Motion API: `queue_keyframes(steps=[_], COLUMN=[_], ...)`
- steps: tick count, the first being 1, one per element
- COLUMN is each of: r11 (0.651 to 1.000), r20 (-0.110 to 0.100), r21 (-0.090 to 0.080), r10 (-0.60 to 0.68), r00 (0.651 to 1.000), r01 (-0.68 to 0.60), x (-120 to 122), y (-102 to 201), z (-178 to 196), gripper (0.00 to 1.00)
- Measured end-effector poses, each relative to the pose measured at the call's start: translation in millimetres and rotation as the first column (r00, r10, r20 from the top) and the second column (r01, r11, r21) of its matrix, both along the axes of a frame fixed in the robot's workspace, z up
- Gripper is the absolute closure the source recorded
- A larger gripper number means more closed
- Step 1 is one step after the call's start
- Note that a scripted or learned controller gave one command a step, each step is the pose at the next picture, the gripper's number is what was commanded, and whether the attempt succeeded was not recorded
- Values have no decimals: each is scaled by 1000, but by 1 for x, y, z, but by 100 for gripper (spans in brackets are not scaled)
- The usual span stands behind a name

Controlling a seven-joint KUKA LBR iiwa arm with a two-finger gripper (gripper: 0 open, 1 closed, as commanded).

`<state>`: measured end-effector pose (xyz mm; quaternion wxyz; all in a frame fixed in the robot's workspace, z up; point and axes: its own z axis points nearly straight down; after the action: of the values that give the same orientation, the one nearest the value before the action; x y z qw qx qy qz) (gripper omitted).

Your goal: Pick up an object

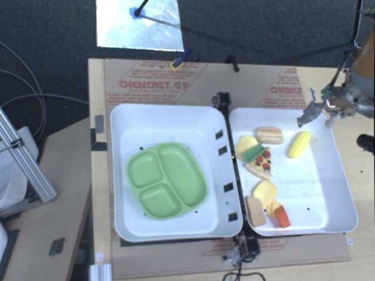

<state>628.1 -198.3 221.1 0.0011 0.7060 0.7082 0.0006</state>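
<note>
The right bin (328, 180) holds several toy foods. A yellow corn cob (299, 144) lies near its back right, and a tan bun (269, 135) sits just left of the corn. A pizza slice (259, 164) with a green piece (254, 152) lies by the bin's left wall. Near the front are a yellow chip (265, 191), a bread slice (254, 211) and an orange-red piece (282, 216). My gripper (319, 116) hovers over the bin's back right corner, above and right of the corn. It is open, with nothing between its fingers.
The left bin (135, 122) holds a green divided plate (167, 179). A black divider with clips (229, 157) runs between the bins. Bare white floor lies in the right half of the right bin. A cable (275, 51) crosses behind the bench.
</note>
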Motion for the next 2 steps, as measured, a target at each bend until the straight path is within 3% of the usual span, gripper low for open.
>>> queue_keyframes(steps=[1,2], r11=[1000,1000], r20=[1,2], r21=[-3,0], r10=[-2,-3], r00=[1000,1000], r01=[2,3], x=[-34,-27], y=[31,18], z=[-139,-136], gripper=[0,0])
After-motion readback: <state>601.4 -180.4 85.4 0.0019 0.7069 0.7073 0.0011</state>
